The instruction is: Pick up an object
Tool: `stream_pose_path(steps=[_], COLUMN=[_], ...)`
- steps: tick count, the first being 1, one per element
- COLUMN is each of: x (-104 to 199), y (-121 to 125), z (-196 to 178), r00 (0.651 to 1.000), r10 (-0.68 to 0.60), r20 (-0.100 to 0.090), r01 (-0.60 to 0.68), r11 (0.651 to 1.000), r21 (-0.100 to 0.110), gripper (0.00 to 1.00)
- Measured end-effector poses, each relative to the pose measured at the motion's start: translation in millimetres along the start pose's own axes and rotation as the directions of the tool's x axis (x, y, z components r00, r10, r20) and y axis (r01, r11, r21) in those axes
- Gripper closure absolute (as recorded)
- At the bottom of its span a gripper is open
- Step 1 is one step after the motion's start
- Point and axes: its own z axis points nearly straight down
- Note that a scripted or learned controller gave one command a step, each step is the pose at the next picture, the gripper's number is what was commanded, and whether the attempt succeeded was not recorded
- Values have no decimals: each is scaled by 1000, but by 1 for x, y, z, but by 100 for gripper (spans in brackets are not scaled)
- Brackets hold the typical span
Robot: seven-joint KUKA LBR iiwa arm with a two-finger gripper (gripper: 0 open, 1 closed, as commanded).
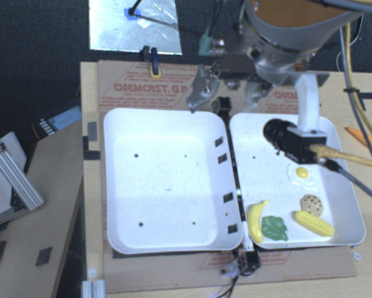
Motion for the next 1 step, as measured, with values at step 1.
stream_pose_path(steps=[1], x=[0], y=[0], z=[0], r00=[1000], r10=[0], r20=[0], r01=[0], r11=[1000], r21=[0], gripper=[0])
